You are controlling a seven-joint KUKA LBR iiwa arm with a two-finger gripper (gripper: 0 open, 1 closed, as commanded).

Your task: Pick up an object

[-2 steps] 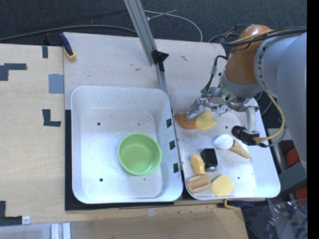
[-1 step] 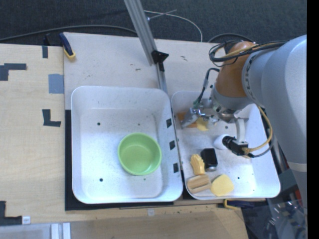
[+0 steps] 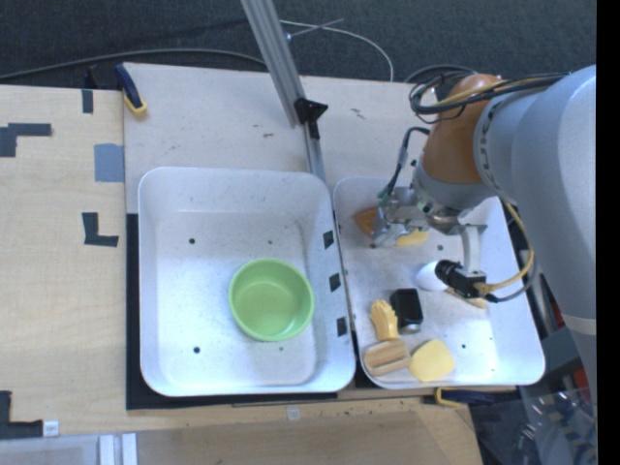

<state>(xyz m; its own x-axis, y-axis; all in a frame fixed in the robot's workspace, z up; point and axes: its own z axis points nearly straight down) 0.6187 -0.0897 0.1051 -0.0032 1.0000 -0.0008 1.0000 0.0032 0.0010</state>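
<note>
My gripper [image 3: 386, 229] is low in the far part of the right bin [image 3: 504, 356], under the grey arm with its orange band [image 3: 455, 143]. An orange-brown piece [image 3: 364, 221] lies just left of it, and a pale yellow piece [image 3: 413, 239] lies just to its right. Whether either is between the jaws I cannot tell. Nearer the front lie a white object [image 3: 429, 276], a black block [image 3: 407, 308], a small yellow item [image 3: 385, 320], a tan bun-like item [image 3: 387, 358] and a round yellow item [image 3: 432, 360].
The left bin [image 3: 160, 260] holds a green bowl [image 3: 271, 299]. A grey metal pole [image 3: 276, 46] slants down to the bins' shared far corner. A cable [image 3: 504, 279] loops off the wrist over the right bin. Bare bench lies to the left.
</note>
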